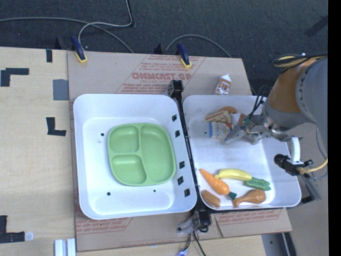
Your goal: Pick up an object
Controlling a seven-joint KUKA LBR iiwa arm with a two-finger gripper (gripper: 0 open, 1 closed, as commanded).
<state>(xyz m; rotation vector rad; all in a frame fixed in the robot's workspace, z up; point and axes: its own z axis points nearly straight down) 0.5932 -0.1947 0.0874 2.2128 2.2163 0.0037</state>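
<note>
My gripper is low in the right bin, in its upper half, coming in from the right under the grey arm with the orange band. Its tip lies right beside a small white and blue packet and just below a brown bread-like toy. Whether it touches either one is unclear. Along the bin's front lie an orange carrot, a yellow banana, a green vegetable, a brown drumstick and a brown sausage.
The left bin holds a green divided plate. A small milk carton stands on the cardboard behind the right bin. Two clamps pin the cardboard's far edge. Cables run across the dark floor beyond.
</note>
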